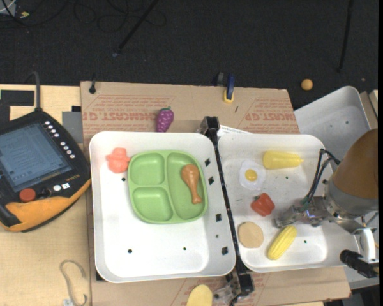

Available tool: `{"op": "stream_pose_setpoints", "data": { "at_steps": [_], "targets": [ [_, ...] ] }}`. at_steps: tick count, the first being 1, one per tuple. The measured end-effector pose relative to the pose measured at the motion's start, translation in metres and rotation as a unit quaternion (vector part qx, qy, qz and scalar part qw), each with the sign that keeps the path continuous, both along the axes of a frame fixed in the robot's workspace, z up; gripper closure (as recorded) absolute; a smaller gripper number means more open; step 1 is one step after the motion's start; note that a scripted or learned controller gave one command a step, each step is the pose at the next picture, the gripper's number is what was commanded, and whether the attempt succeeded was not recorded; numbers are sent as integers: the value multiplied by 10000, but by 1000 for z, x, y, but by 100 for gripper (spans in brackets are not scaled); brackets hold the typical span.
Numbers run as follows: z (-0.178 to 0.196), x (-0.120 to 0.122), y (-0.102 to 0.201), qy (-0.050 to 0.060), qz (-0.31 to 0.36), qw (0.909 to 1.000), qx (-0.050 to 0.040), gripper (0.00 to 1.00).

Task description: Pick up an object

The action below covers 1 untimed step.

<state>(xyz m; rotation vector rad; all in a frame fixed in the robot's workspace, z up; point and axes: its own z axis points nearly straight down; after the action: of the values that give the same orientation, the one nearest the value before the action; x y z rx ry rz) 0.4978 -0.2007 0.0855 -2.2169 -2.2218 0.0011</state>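
Here, starting at the left bin (108, 247), a pink toy (117, 160) lies beside a green divided plate (154, 204) whose upper right compartment holds a toy drumstick (192, 182). In the right bin (313, 252) lie a fried egg (251, 174), a yellow piece (282, 160), a red pepper (263, 204), a round tan biscuit (250, 234) and a corn cob (281, 242). The tool (285, 219) hangs low between the pepper and the corn cob; how far apart it stands I cannot tell, and nothing shows held in it. The corn cob, nearest, looks like light, stiff, smooth plastic, likely to slip or roll. It is probably best gripped across its narrow middle, square to its length, not by its tapering ends.
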Motion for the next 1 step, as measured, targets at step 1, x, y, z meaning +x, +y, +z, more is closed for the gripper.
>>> {"op": "stream_pose_setpoints", "data": {
  "at_steps": [1],
  "targets": [
    [13,0,-2,-13,-27,10000,-2,100]
  ]
}}
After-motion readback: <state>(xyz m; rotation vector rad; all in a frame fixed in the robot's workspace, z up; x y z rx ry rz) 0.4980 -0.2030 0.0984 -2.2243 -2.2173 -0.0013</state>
